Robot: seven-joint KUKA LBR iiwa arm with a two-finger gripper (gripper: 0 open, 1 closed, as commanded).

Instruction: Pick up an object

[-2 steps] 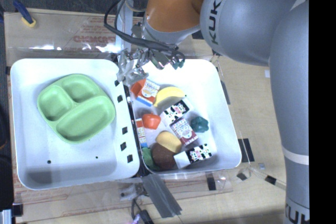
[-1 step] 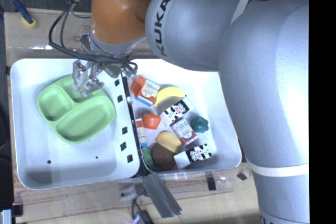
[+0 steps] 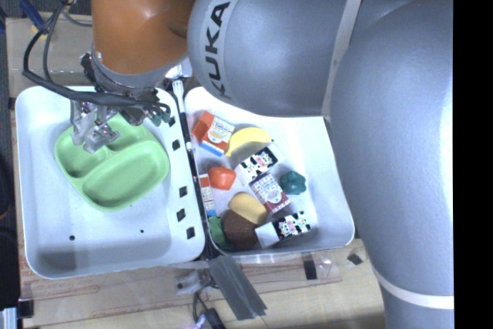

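My gripper (image 3: pixel 94 133) hangs below the orange wrist band, low over the back compartment of a green two-part dish (image 3: pixel 123 173) in the left bin (image 3: pixel 46 243). Its metal fingers (image 3: pixel 83 129) hang close to the dish's rim, and nothing shows between them. The right bin (image 3: pixel 335 189) holds the loose objects: an orange carton (image 3: pixel 212 130), a yellow piece (image 3: pixel 248 140), a red-orange piece (image 3: pixel 223 179), a teal piece (image 3: pixel 293 182), a brown ball (image 3: pixel 239 229), a pale yellow lump (image 3: pixel 247 206) and several cow-pattern cartons (image 3: pixel 259 161).
The big grey arm covers the right side of the view and the back of the right bin. Black cables loop over the left bin's back edge. A divider wall (image 3: pixel 185 189) with black marks separates the two bins.
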